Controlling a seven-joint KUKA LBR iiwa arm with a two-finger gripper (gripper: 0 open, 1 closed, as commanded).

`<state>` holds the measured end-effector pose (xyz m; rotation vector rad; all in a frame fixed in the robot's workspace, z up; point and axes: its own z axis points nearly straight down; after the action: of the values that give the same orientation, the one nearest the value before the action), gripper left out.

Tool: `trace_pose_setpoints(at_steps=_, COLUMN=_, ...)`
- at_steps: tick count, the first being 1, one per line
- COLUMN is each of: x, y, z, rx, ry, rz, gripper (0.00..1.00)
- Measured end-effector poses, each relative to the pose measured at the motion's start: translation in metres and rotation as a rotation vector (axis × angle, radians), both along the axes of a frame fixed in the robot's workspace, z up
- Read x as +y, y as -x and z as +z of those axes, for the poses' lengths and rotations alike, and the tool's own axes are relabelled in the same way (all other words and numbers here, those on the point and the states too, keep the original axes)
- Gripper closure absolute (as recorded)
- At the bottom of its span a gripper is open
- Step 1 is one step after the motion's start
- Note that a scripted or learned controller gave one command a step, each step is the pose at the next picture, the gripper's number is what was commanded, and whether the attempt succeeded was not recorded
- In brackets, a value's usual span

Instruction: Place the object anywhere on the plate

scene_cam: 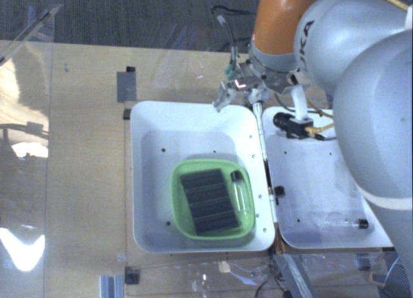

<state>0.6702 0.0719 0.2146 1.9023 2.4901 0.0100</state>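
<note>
Gripper (pixel 237 93), state can't tell, over bins' far edge; dark block (pixel 208 201) on green plate (pixel 179 209), well apart.

A square green plastic plate (pixel 213 198) with rounded corners lies flat in the left white bin, toward its near right part. On it rests a dark ribbed rectangular block (pixel 208 201), slightly turned, covering the middle. Just beside the block, along the plate's right side, lies a clear plastic tube with a black cap (pixel 240 191).
</note>
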Motion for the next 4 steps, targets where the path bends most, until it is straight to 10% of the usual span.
trace_pose_setpoints(at_steps=3, x=0.137, y=0.001, z=0.068, rx=-0.002, ry=-0.001, rz=0.131, gripper=0.0)
trace_pose_setpoints(at_steps=4, x=0.127, y=0.0, z=0.105, rx=-0.003, ry=0.002, rz=0.387, gripper=0.0)
